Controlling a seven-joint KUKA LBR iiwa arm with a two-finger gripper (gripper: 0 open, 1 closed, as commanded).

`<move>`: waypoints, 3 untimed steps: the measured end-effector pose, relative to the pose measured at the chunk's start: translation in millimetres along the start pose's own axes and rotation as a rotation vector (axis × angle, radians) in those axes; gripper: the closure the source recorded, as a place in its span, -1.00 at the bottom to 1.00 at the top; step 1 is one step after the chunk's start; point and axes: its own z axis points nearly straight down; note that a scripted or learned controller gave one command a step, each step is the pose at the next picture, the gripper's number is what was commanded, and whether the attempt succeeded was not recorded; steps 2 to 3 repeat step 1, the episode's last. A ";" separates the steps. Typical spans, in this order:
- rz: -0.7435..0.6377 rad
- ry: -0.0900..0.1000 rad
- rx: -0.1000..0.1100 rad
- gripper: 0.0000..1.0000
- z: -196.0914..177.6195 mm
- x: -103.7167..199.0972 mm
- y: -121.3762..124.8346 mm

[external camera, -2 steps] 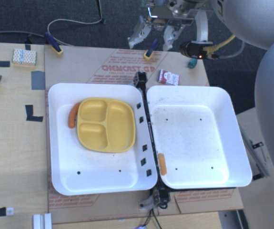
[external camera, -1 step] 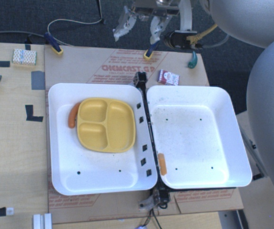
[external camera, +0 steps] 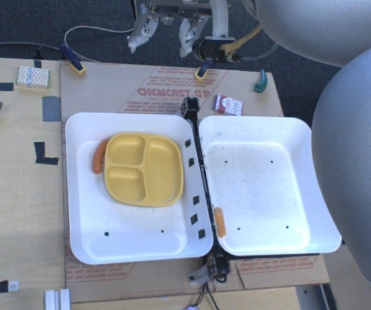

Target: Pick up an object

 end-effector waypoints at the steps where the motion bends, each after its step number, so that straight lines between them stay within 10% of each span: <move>1: -0.001 -0.001 0.002 -1.00 74.4 49.6 -0.3; 3: -0.001 -0.001 0.002 -1.00 74.4 49.6 -0.3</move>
